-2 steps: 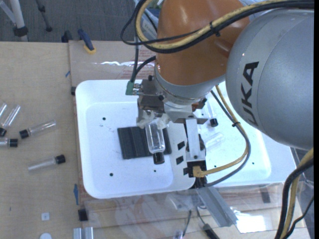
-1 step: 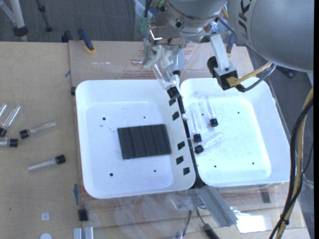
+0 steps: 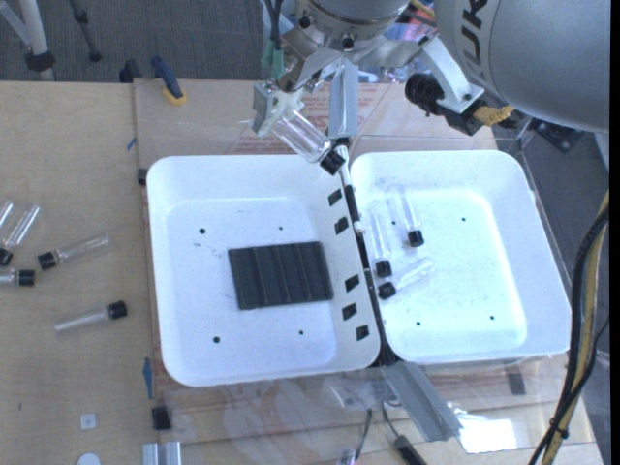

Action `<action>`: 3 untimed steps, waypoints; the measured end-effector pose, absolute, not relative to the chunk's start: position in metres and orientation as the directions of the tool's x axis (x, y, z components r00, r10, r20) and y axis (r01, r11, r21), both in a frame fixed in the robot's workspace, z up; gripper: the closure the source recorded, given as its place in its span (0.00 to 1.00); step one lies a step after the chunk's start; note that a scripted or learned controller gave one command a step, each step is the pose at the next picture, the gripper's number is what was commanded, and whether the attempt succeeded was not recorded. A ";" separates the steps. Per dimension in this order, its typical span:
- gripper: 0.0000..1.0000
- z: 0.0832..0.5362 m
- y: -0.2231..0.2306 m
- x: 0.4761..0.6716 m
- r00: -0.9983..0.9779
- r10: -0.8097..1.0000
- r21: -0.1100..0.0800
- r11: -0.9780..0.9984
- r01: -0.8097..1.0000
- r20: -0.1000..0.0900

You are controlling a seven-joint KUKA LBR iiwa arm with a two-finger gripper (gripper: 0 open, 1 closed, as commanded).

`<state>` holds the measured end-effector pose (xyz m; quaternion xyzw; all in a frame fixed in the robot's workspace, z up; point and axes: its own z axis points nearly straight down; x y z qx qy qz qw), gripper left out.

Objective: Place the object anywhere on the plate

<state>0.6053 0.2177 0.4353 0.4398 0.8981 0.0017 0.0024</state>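
Observation:
A dark grey ribbed plate [image 3: 281, 274] lies flat in the middle of the left bin [image 3: 194, 187]. My gripper [image 3: 304, 126] hangs above the far rim where the two bins meet. A clear vial [image 3: 302, 136] with a black cap sits slantwise between its fingers, cap end pointing down and to the right. The gripper is shut on this vial, which is lifted clear of both bins. The plate lies below and nearer the camera than the gripper, with nothing on it.
The right bin [image 3: 504, 192] holds several clear vials with black caps [image 3: 397, 235] near its left wall. More vials [image 3: 89, 315] lie loose on the bench to the left of the bins. Black clips line the ridge between the bins [image 3: 349, 260].

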 end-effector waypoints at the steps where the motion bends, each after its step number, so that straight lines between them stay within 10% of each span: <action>1: 1.00 0.432 0.214 0.633 -0.141 0.990 0.003 0.141 0.990 0.000; 2: 1.00 0.435 0.222 0.663 -0.561 0.828 0.004 0.561 0.828 -0.002; 3: 1.00 0.337 0.213 0.666 -0.366 0.930 -0.005 0.366 0.930 0.000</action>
